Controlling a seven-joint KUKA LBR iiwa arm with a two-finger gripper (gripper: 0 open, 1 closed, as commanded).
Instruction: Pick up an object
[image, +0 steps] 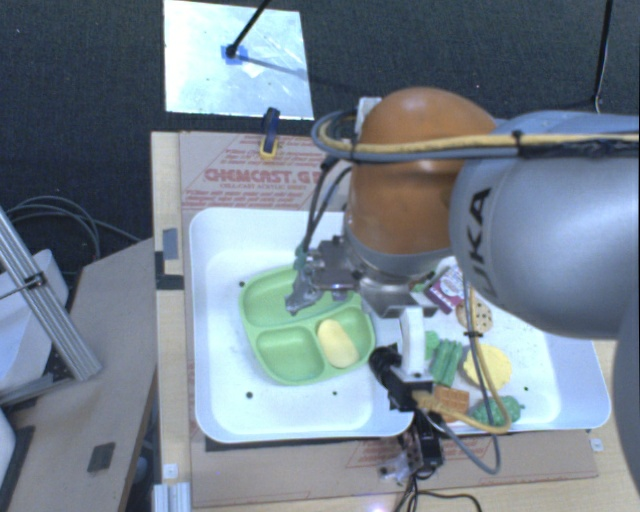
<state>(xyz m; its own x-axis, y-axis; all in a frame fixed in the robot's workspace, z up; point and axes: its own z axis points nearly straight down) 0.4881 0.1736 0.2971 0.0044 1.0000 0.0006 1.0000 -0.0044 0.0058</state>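
Observation:
A green divided plate (285, 350) lies in the left white bin (218, 330), with a yellow oval piece (340, 343) in its right compartment. My gripper (303, 296) hangs low over the plate's upper compartment, its tip at or just above the green surface. The arm's orange band and grey body cover the back right part of this bin and much of the right bin (575, 395).
In the right bin lie green pieces (446, 358), a yellow flat piece (492, 366), an orange piece (452, 400), another green piece (498, 409), a maroon-and-white packet (446, 290) and a speckled biscuit-like piece (481, 319). A yellow-and-blue clamp (270, 135) sits behind the bins.

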